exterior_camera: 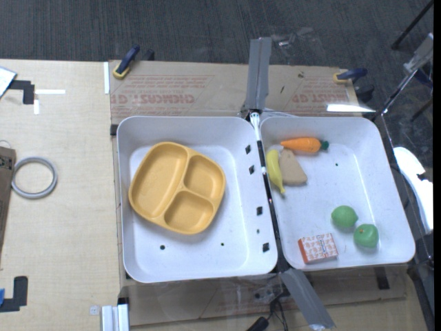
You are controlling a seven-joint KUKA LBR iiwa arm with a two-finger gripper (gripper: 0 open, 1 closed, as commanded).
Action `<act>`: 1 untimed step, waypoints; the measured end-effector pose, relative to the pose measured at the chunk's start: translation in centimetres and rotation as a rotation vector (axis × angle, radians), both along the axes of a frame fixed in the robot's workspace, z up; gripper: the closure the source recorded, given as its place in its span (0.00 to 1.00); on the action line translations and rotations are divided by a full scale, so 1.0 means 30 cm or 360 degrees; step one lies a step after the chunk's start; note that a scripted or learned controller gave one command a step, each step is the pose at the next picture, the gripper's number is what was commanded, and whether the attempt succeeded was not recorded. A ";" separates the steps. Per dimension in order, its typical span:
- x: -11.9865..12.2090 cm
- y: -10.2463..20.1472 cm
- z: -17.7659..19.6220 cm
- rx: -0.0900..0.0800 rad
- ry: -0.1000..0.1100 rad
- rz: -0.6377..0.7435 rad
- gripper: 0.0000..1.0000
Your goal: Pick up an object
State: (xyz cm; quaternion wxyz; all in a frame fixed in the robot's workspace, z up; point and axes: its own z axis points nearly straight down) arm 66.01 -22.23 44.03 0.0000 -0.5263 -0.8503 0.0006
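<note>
pincer grip: can't tell whether it's clenched or released, so on to the layout. the pale wooden desk (62,254) sits on dark carpet (172,12), with a tape roll (32,177) lying at its left. cardboard (193,88) runs behind the two bins, pinned by a blue clamp (127,61) at one end and a second clamp (350,75) at the other.

the left bin (131,254) carries a yellow divided plate (178,187), flat, toward its left side. the right bin (386,150) has all the pickable bits: a carrot (301,144) along the far wall, and a banana (275,171) hugging the left wall, touching a beige lump (292,171). a green ball (344,217) sits just beside another green fruit (366,235) near the right corner. a red-and-white box (318,247) lies at the near rim.
</note>
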 end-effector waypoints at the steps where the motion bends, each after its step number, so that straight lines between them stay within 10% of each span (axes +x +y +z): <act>1: -0.009 0.000 -0.346 0.0000 0.0001 -0.0192 0.00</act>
